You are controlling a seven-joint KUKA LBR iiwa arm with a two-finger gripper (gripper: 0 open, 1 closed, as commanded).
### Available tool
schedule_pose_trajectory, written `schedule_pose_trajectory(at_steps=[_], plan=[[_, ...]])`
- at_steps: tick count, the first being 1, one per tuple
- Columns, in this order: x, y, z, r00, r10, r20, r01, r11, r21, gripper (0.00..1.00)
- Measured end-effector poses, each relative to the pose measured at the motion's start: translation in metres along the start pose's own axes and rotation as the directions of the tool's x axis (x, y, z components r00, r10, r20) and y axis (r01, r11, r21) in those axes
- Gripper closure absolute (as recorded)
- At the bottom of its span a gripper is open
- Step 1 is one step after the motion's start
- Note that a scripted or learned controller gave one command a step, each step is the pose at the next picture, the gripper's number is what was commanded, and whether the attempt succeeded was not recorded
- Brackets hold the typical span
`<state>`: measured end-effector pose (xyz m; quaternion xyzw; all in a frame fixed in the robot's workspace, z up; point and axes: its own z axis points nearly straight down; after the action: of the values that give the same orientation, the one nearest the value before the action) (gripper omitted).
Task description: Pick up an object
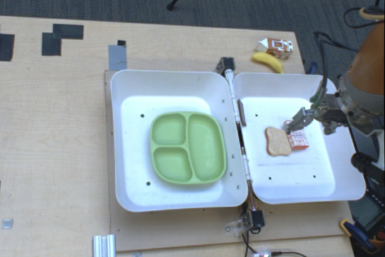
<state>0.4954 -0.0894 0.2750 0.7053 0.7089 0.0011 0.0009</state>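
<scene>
Start at your left: the left bin (120, 147) has smooth white walls and rounded corners, and a pale green divided plate (187, 148) sits mid-floor, glossy plastic, three compartments, with white floor open all round it. Across the centre seam, where the two rims meet, you reach the right bin (319, 180). There's the slice of bread (277, 141), tan, rounded, matte, flat on the floor left of centre. Touching its right edge is a small red-and-white packet (298, 140). Plenty of bare floor lies in front of and behind that pair. The gripper (293, 124) hangs just above the packet, dark metal, reaching in from your right; whether its fingers are apart or together, you cannot tell. Beyond the far rim, on the wooden bench, a yellow banana (267, 61) lies beside a small carton (277, 46).
</scene>
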Motion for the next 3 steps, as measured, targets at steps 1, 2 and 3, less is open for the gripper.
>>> schedule_pose_trajectory(at_steps=[1,2,3], plan=[[-0.042,-0.002,0.095,1.0,0.003,0.0,-0.003,1.0,0.003,0.0],[-0.01,-0.007,0.189,1.0,0.003,0.0,-0.003,1.0,-0.004,0.0],[-0.01,-0.005,0.177,1.0,0.002,0.001,-0.002,1.0,-0.01,1.0]])
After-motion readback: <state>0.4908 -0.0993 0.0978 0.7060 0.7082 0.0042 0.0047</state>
